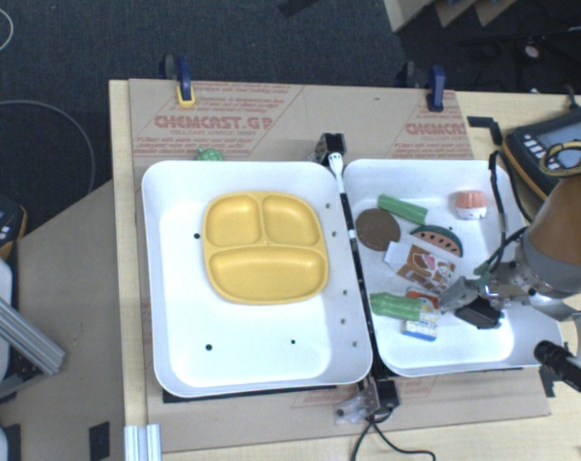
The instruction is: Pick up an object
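Note:
The right bin (501, 349) holds several small objects. A green stick-shaped piece (401, 207) lies at the back beside a brown disc (376, 229). A watermelon slice toy (437, 239) and a printed packet (423, 263) lie in the middle. A pink and white piece (470, 202) sits near the far right corner. Another green piece (394, 304) and a small blue and white item (420, 328) lie toward the front. My gripper (468, 305) hangs low over the front right of this bin, just right of the packet and the front green piece. Nothing shows in its grasp.
The left bin (175, 286) carries a yellow divided plate (265, 248). The arm's orange band (565, 229) and grey wrist hang over the right bin's right edge. A yellow-trimmed device (554, 152) sits at the far right. Clamps (183, 80) hold the board at the back.

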Controlling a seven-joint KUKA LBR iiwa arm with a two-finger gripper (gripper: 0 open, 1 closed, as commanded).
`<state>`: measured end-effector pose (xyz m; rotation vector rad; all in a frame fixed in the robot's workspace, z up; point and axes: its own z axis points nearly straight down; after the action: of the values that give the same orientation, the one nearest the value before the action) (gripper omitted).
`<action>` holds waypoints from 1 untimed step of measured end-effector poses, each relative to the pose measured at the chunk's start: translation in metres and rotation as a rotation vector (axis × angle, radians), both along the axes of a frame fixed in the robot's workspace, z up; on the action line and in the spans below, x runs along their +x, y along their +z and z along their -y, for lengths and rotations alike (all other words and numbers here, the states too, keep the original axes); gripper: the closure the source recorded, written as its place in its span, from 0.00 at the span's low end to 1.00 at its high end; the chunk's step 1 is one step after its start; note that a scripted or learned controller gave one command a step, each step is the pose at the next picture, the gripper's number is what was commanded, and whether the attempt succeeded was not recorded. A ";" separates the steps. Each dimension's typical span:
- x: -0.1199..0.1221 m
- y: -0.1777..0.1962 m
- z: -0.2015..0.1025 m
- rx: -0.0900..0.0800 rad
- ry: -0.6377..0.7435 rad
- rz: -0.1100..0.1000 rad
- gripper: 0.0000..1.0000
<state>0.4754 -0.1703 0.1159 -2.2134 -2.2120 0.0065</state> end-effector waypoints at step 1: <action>0.004 0.016 0.002 -0.008 -0.001 0.015 1.00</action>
<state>0.4797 -0.1723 0.1319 -2.2255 -2.2222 -0.0013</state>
